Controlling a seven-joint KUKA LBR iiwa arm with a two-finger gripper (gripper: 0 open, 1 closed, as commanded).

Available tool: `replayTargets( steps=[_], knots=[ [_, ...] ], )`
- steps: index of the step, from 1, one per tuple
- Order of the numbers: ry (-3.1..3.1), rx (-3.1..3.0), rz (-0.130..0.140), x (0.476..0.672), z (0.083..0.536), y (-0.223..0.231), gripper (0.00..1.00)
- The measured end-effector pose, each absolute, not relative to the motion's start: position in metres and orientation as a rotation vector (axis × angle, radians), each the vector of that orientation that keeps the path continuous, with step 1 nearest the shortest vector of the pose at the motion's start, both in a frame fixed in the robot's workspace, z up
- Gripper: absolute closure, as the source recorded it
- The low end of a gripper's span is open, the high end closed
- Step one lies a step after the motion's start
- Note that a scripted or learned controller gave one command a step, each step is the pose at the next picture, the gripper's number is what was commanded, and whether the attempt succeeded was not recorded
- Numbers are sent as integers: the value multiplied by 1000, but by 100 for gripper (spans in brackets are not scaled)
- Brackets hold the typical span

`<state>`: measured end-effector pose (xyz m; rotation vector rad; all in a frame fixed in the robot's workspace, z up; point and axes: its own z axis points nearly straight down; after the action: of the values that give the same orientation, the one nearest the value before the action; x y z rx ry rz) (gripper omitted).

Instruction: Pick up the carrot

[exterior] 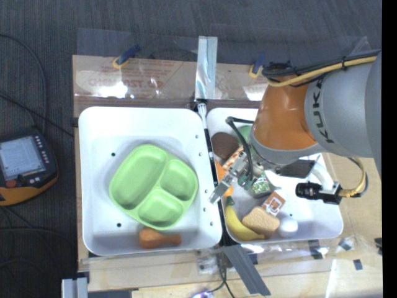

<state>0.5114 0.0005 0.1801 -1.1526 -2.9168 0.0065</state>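
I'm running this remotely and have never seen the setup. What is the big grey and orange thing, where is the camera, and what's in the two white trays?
The camera looks down from above the bench. The grey and orange thing is a robot arm reaching in from the right; its pincer hangs over the right tray, among a banana, a slice of bread and other small items. The left tray holds a green divided plate, with the carrot lying beside it near the front wall. I cannot tell whether the pincer holds anything.
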Motion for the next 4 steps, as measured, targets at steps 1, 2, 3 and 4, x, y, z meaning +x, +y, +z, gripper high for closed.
replayTargets(
  steps=[1,2,3,4],
  knots=[
    [-2917,-1153,6,511,180,0,0],
    [-2917,-1153,6,511,180,0,0],
    [-2917,-1153,6,511,180,0,0],
    [-2917,-1153,6,511,180,0,0]
  ],
)
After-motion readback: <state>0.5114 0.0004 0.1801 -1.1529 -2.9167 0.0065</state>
